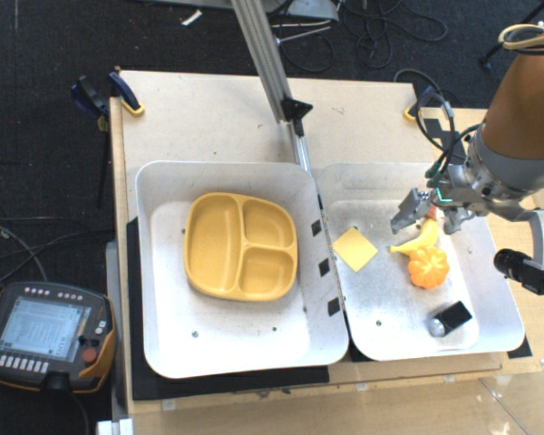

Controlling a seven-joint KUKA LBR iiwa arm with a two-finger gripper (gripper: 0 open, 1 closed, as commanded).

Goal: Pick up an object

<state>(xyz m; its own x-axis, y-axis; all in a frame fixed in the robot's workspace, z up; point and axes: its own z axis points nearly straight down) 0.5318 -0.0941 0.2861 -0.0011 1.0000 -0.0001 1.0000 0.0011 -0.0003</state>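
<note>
The grey arm (pixel 517 143) with its orange band comes in from the right and bends down over the far part of the right bin (pixel 381 333), its wrist tilted toward the left. The pincer (pixel 428 214) hangs low just above the bin floor, its two fingers spread apart, one grey fingertip (pixel 406 216) showing to the left and the other to the right near a yellow banana-shaped toy (pixel 423 238); nothing is seen between them, so it is released. The banana toy lies just below the pincer, touching or almost touching an orange pumpkin-shaped toy (pixel 428 268) on its near side. To the left of these a flat yellow square piece (pixel 354 248) lies on the bin floor, apart from the pincer. Near the near right corner of the same bin sits a small black block with a grey end (pixel 450 318), well apart from the others. The left bin (pixel 163 333) holds a yellow divided plate (pixel 241 246) with three compartments, lying flat near its middle. Both bins rest side by side on the pale worktop (pixel 208 116). A metal pole (pixel 265 48) slants down from the far side to the seam between the bins. On the dark floor at the near left lies a handheld control pendant (pixel 45 333) with a screen.
</note>
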